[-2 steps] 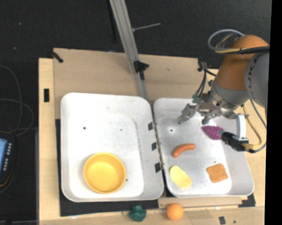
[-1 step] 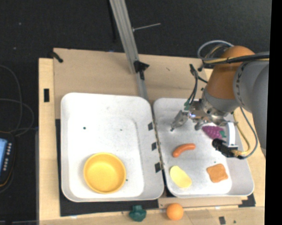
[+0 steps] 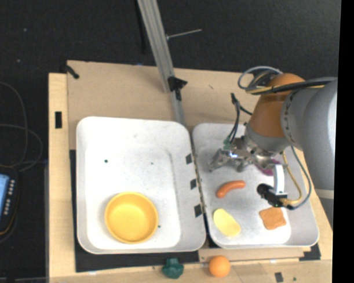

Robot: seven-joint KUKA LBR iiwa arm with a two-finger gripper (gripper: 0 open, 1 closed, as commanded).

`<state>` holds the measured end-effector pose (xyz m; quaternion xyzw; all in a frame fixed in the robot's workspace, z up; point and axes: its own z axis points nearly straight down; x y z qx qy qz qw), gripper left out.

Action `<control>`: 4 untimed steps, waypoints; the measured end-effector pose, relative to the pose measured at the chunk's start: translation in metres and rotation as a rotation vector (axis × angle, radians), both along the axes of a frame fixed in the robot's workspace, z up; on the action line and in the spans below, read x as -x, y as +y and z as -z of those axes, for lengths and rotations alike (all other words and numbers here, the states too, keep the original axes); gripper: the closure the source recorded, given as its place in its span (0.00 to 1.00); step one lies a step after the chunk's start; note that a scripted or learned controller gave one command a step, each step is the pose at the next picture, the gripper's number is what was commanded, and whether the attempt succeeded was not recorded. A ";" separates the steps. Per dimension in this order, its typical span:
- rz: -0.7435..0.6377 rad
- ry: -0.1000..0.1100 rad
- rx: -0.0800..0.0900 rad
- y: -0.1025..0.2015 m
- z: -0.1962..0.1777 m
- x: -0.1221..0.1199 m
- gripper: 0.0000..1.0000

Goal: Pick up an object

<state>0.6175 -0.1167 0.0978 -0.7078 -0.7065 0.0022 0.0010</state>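
My end effector (image 3: 225, 160) hovers low in the right bin (image 3: 304, 235); whether it is clenched I cannot tell. The sausage (image 3: 230, 188) just below looks light, smooth, rollable; I'd pinch mid-length.

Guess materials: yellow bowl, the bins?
Yellow bowl: probably plastic, smooth with a soft sheen, uniform colour. Left bin and right bin: likely moulded white plastic, matte, faintly speckled, with rounded corners. Can't confirm from look alone.
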 end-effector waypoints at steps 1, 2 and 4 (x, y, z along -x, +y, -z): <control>0.004 -0.008 -0.001 0.000 -0.015 -0.002 1.00; 0.001 -0.010 -0.001 -0.006 -0.059 -0.002 1.00; -0.005 -0.012 0.000 -0.009 -0.158 -0.007 1.00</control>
